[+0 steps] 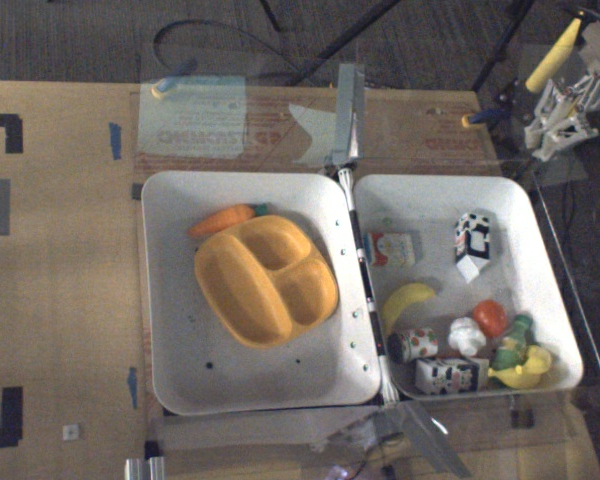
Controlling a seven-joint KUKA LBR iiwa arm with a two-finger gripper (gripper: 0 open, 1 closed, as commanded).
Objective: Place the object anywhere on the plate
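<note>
An orange-yellow plate (265,280) with three compartments lies in the left bin (170,358), a little behind its middle. Nothing lies in the compartments. A toy carrot (220,219) rests on the bin floor against the plate's far left rim. The right bin (435,203) holds several toy foods: a black-and-white carton (473,244), a small box with red print (393,249), a banana (408,301), a small can (417,344), a cow-patterned carton (448,374), a white piece (467,336), a red piece (490,317) and a green and yellow cluster (520,358).
A metal divider (362,278) runs between the two bins. A clear sheet (195,118) is taped to the bench behind the left bin. Stands and a yellow-handled fixture (560,98) are at the far right.
</note>
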